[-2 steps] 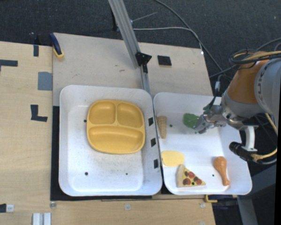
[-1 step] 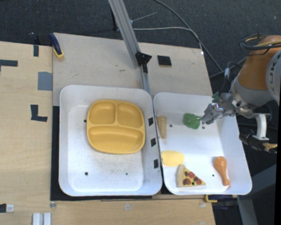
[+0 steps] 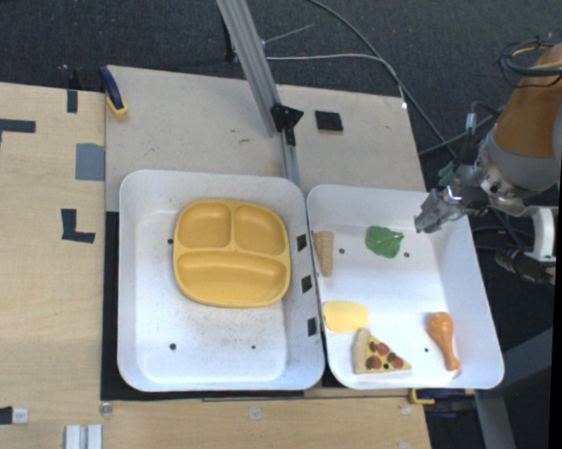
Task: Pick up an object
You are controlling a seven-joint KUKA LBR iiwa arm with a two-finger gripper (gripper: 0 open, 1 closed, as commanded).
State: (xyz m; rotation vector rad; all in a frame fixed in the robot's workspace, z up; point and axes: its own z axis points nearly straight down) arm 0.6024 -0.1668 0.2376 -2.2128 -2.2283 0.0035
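Green toy (image 3: pixel 384 241) just left of gripper (image 3: pixel 432 217), not touching, gripper's state unclear

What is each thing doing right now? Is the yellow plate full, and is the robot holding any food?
Yellow divided plate: flat in the left bin, nothing on it.
Hand: above the right bin's upper edge, holding nothing visible.
Green toy food: lying loose beside the hand.
Pizza slice: flat, near the front.
Drumstick: lying on its side.

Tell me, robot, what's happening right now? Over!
Gripper above right bin's far edge, holding nothing visible. Green toy closest, just beside it. Nothing blocking it.
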